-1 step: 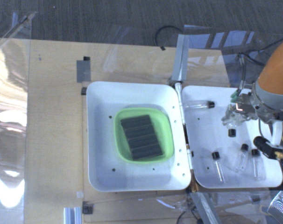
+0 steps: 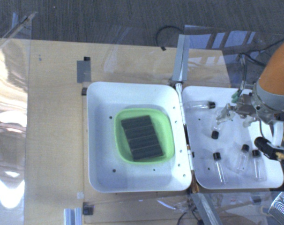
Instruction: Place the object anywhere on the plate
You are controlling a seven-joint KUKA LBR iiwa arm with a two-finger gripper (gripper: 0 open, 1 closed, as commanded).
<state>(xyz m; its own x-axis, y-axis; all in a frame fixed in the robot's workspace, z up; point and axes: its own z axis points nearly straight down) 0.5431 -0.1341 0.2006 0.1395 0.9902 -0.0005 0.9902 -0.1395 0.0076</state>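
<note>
Whether the jaws are wide or narrow cannot be told: the gripper (image 2: 232, 111) hangs over the right bin (image 2: 273, 182), its tip blurred against one of the clear vials (image 2: 220, 121). Five black-capped clear vials lie scattered in that bin, one along its far edge and three near its front. In the left bin (image 2: 97, 139), one green plate (image 2: 119, 125) carries one dark grey ridged block (image 2: 141, 138), well apart from the gripper.

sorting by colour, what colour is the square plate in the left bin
Light green square plate, with a dark grey ribbed block on it; camera view.
</note>
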